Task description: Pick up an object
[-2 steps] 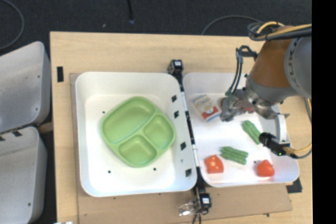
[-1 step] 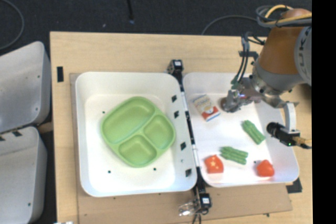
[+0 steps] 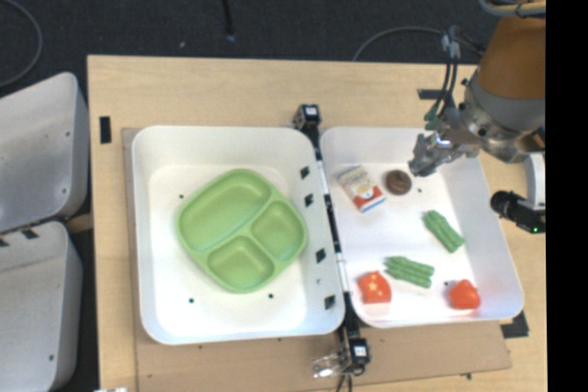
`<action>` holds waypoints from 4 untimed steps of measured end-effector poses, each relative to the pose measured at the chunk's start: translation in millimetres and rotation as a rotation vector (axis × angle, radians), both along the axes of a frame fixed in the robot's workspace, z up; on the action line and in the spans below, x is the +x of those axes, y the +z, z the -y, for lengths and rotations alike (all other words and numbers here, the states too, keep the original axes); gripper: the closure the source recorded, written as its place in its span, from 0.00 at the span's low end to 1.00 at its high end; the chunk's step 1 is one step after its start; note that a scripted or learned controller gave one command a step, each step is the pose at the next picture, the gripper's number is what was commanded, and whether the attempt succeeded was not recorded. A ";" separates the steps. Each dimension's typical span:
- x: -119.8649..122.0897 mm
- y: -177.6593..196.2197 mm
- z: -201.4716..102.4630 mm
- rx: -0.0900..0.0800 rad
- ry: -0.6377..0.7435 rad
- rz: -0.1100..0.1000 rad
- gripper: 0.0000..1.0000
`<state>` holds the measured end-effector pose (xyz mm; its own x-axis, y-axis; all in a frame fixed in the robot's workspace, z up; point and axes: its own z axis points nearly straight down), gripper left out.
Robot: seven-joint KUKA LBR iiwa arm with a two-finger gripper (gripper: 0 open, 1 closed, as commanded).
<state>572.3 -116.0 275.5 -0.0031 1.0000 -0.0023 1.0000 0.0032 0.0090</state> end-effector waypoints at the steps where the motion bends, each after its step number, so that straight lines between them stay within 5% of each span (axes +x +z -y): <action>1: 0.8 12.2 1.3 0.001 0.002 -0.006 1.00; 4: -18.2 -11.0 -145.6 0.003 0.004 -0.008 1.00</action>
